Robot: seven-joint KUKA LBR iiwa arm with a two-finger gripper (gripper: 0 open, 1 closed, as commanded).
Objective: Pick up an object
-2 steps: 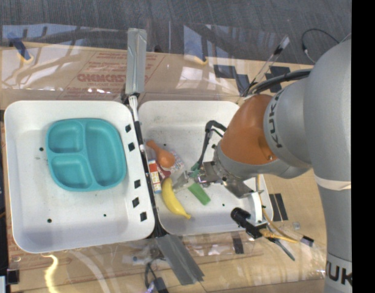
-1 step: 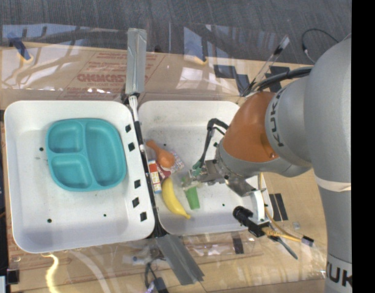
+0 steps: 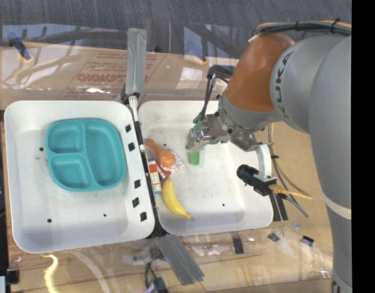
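banana [image 3: 174,199], long axis upper-left to lower-right, right bin [image 3: 236,215]

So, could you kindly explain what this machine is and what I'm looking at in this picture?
This is one photo from a fixed camera above a bench, looking down at a slant. The large grey machine with the orange band is a robot arm reaching in from the right. At its tip is a two-finger gripper, lowered over the right shallow white bin. A small green object sits right at the tip; I cannot tell whether it is gripped. Along that bin's left side lie a yellow banana, a small orange round object, and some small packaged items I cannot identify. The left shallow white bin holds a teal plastic tray with three compartments. The arm's job is to pick up an object.
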